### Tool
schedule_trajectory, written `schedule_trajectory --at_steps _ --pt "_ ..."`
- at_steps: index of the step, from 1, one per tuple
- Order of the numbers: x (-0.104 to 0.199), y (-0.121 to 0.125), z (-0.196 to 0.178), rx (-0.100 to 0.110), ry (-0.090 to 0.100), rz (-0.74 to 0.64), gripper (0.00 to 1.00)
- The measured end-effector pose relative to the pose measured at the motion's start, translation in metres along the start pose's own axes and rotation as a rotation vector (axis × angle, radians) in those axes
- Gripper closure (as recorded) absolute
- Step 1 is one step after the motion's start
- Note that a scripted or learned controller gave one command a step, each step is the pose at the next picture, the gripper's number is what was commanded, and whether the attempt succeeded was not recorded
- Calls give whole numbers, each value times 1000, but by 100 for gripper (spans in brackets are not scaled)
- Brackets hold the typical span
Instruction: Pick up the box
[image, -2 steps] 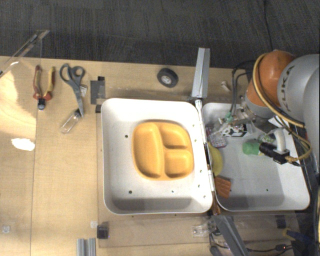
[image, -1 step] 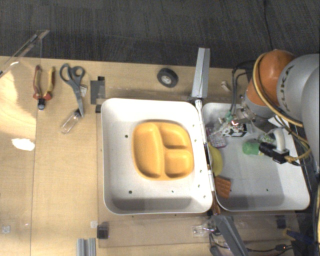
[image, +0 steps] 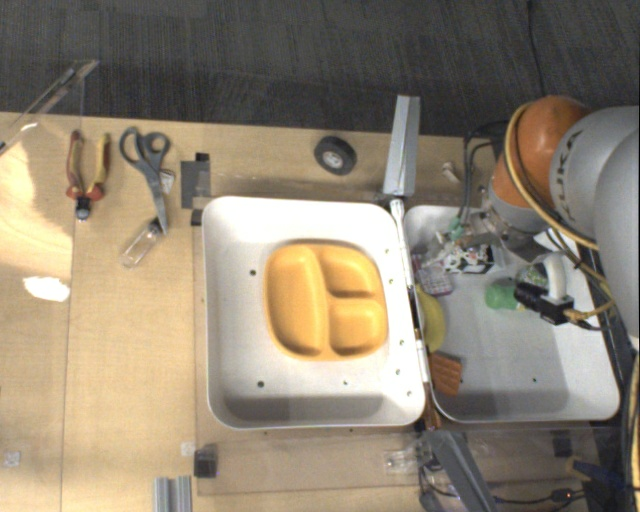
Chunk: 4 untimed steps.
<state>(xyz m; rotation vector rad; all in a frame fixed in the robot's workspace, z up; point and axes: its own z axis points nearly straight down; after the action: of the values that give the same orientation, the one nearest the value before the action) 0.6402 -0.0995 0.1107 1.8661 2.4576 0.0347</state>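
Fingers (image: 462, 255) low inside the right bin (image: 545, 385)

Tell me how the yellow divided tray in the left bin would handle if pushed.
The yellow tray lies flat and broad, so it likely won't tip or roll. On the smooth white bin floor it would probably slide. Its moulded compartments suggest it is stiff.

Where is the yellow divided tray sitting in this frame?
The yellow divided tray lies in the middle of the left bin, left of the divider from the right bin where the arm reaches in.
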Motion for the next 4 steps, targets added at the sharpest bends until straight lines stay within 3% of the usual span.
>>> schedule_trajectory --at_steps 1,2,3,4 --pt "8 -16 -2 -12 -2 18 0" --pt "3 5 1 8 6 37 0" --pt "-1 11 -16 -12 -8 32 100" --pt "65 26 -77 38 37 -361 100"
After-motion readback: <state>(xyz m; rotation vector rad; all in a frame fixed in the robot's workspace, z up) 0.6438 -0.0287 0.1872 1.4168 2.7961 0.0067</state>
